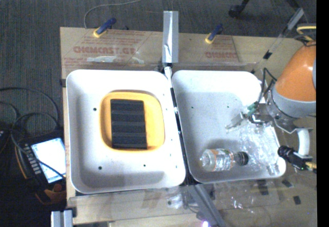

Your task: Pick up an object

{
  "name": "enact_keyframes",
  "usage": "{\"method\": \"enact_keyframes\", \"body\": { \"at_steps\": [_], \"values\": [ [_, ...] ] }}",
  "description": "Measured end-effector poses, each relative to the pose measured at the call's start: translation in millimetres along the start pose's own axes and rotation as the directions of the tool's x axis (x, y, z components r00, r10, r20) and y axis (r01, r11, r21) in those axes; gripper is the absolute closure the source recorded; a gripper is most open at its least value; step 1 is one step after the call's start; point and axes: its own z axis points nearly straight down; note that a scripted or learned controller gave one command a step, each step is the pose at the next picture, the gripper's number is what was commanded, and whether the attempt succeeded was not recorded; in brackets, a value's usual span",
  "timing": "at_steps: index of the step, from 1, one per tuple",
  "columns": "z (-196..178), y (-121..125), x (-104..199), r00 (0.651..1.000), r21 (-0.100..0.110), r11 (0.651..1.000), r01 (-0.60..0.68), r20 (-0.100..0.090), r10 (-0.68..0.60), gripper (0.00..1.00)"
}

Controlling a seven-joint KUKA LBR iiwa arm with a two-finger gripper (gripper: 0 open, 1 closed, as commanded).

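A clear plastic water bottle (222,159) lies on its side near the front of the right bin (205,98), its dark cap pointing right. Crumpled clear plastic (261,146) lies against that bin's right wall. My gripper (245,117) hangs low over the right half of the right bin, just above and left of the crumpled plastic and well behind the bottle. It is small and partly lost against the plastic. In the left bin (82,133) sits a yellow tray (157,118) holding a black ribbed block (128,124).
A metal post (170,35) stands behind the seam between the bins. Two blue-and-yellow clamps (104,27) (214,31) grip the cardboard backing. A tablet (47,157) and cables lie on the floor at left. My orange-banded arm (298,79) overhangs the right bin's edge.
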Motion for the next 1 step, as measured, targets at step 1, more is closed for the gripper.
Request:
{"method": "enact_keyframes", "body": {
  "at_steps": [1],
  "values": [
    [71.1, -15.6, -31.2, 0.992, -0.024, 0.991, 0.128, -0.004, -0.128, 0.00]
  ]
}}
